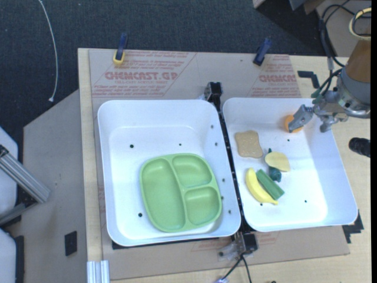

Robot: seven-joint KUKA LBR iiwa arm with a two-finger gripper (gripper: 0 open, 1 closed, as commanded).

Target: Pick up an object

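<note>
1. Where the arm [359,69] reaches in from three o'clock, its gripper [313,118] hangs over the right bin [330,205], near that bin's one o'clock corner.
2. Whether the gripper is clenched or released, I cannot tell.
3. An orange piece [291,124] lies in the right bin just at the nine o'clock side of the gripper; whether they touch is unclear.
4. A tan slice of bread [248,144] lies toward the bin's ten o'clock side.
5. A pale yellow piece [277,161] sits at the bread's four o'clock.
6. A banana [257,187] lies near the bin's middle, with a green stick [270,184] across it and a small teal piece [275,173] at the stick's upper end.
7. The left bin [118,128] holds a green divided plate [178,191] toward its six o'clock edge.
</note>
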